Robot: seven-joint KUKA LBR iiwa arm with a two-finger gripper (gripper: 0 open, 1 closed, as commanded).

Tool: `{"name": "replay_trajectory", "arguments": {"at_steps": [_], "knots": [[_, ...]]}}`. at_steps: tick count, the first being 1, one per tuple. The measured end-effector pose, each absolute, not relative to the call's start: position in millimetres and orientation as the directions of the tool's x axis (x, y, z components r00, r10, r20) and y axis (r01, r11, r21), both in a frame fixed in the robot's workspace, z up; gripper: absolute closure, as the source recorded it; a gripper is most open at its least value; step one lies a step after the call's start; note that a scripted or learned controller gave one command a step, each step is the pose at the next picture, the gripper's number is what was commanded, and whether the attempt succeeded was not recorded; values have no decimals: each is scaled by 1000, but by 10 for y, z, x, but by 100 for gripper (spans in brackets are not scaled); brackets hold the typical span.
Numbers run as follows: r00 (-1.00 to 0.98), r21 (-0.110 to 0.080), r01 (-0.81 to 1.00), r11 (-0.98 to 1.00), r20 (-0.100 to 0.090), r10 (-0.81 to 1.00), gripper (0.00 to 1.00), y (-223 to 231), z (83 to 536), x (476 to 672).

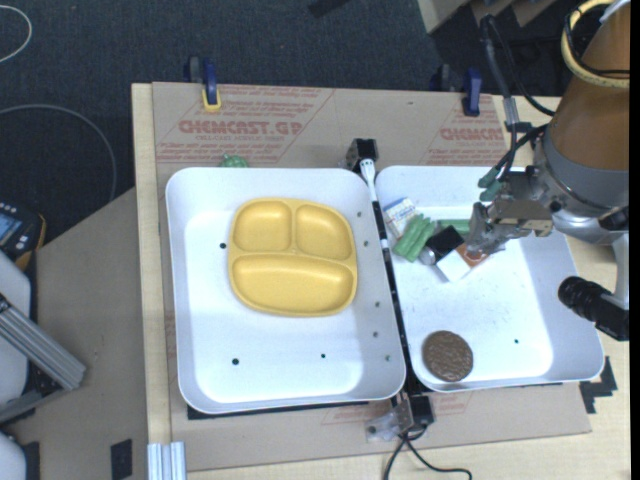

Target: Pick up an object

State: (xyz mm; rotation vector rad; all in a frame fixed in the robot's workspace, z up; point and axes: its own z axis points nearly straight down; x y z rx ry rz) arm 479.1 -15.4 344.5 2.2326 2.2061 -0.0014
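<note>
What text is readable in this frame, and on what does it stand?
"CHEMCAST G P": red print on the brown board behind the left bin; smaller lines under it are too blurred to read.
"CHEMCAST": the same red print on the board behind the right bin, partly hidden.
Blue-and-white packet: print too small to read.

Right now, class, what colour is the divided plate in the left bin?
Yellow; the divided plate shows clearly in the camera view.

Glossy yellow plastic plate [293,256]

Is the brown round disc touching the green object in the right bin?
Apart. In the camera view, the brown disc lies near the right bin's front edge; bare white floor separates it from the green object.
</note>
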Motion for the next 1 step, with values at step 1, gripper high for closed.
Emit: {"name": "replay_trajectory", "arguments": {"at_steps": [1], "knots": [[-9, 7, 1000, 9, 3, 1000, 100, 798, 3958, 4798]]}}
